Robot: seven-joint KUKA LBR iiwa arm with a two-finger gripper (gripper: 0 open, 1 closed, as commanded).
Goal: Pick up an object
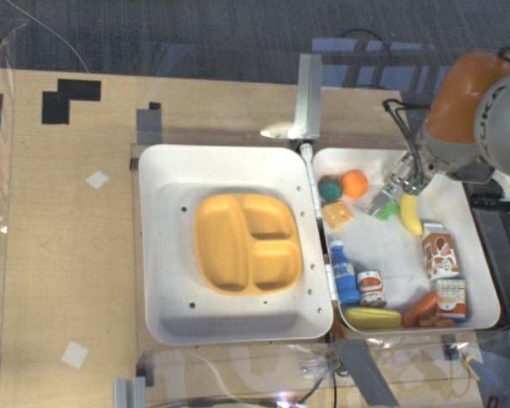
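Yellow banana [410,215] lies in the right bin [484,308], just under the hand [393,195], which hangs low beside it; whether the hand is open or closed cannot be told

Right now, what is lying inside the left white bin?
Inside the left bin lies one yellow tray with three compartments, near the middle of the floor. The compartments look bare. Whatever is under the tray is covered and cannot be seen.
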